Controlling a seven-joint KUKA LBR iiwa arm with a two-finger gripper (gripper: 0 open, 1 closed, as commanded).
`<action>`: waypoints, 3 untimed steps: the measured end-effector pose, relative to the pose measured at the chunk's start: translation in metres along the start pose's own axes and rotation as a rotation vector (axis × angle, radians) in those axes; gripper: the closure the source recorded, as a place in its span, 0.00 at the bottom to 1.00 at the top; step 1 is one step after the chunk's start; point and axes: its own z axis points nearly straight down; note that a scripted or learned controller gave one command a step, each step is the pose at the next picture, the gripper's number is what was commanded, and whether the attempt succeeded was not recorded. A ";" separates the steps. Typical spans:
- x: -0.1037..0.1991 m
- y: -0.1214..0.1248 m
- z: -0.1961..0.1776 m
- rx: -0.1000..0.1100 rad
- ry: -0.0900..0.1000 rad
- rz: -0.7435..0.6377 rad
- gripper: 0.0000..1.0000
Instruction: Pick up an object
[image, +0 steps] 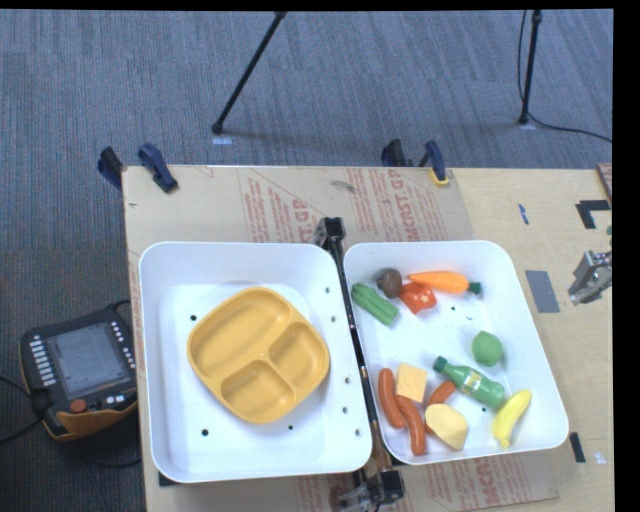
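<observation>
Two white bins side by side on the counter (250, 205), toy food in the right one.

The left bin (165, 300) holds a yellow divided plate (258, 354); the right bin (500, 262) holds a carrot (438, 282), green bottle (470, 382) and banana (511, 417); the pincer (590, 277) sits at the right edge, its state unclear.

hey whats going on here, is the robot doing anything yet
Not much yet. The gripper sits at the right edge of the bench, outside both bins and holding nothing. The right bin holds toy food, untouched: a carrot, a green bottle, a banana, a lime, sausages and a few more. The left bin holds a yellow divided plate. No pick has started.
</observation>
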 end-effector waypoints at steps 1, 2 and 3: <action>0.001 0.002 -0.010 -0.005 -0.002 -0.003 1.00; 0.001 0.004 -0.020 -0.011 -0.005 -0.007 1.00; 0.001 0.006 -0.030 -0.017 -0.008 -0.014 1.00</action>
